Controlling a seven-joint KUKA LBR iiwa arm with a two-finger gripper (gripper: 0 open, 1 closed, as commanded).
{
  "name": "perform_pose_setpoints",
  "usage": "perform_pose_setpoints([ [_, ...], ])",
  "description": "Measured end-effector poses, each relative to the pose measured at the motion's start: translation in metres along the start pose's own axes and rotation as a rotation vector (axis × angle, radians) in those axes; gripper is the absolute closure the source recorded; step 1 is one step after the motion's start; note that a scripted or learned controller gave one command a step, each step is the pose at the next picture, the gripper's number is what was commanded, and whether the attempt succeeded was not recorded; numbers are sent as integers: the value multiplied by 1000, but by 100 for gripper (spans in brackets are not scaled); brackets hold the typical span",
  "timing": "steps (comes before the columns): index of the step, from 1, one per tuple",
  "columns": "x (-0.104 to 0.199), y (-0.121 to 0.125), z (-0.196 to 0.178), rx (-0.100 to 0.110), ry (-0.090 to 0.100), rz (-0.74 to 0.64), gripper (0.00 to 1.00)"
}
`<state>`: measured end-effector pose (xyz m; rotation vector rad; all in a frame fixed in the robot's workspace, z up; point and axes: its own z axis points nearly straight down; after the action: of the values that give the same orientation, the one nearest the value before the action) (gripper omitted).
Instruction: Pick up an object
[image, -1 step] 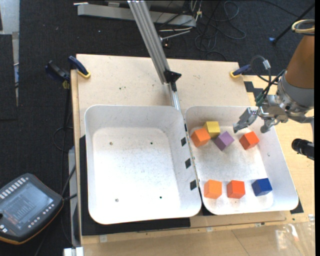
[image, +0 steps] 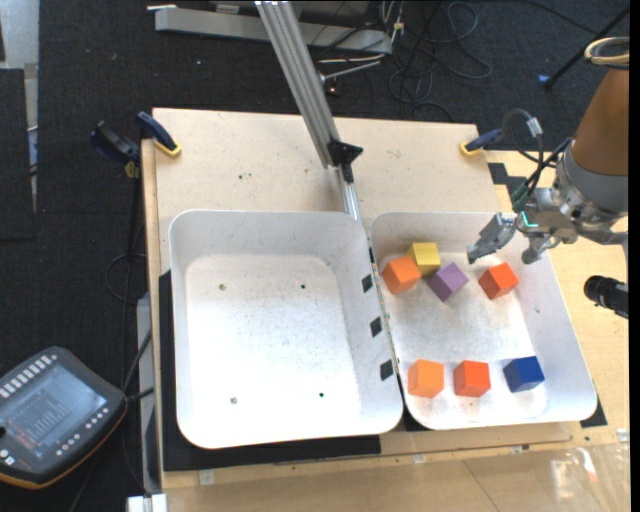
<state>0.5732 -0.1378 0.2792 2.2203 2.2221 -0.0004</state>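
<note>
Here the gripper (image: 512, 240) hangs over the far right of the right bin (image: 560, 330) with its fingers spread apart and nothing between them, just above and beside a red-orange block (image: 498, 280). That block seems the likely target, so the step in hand looks like the approach. Next, the arm probably needs to centre over the block, descend, and close. A purple block (image: 447, 281) lies near on the left.

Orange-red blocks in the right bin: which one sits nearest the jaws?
The red-orange block at the bin's upper right, just below the gripper; the others lie farther left or along the front row.
</note>
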Motion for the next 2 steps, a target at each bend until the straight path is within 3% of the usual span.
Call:
perform_pose_setpoints([
  [2, 8, 10, 92, 4, 1, 0, 0],
])
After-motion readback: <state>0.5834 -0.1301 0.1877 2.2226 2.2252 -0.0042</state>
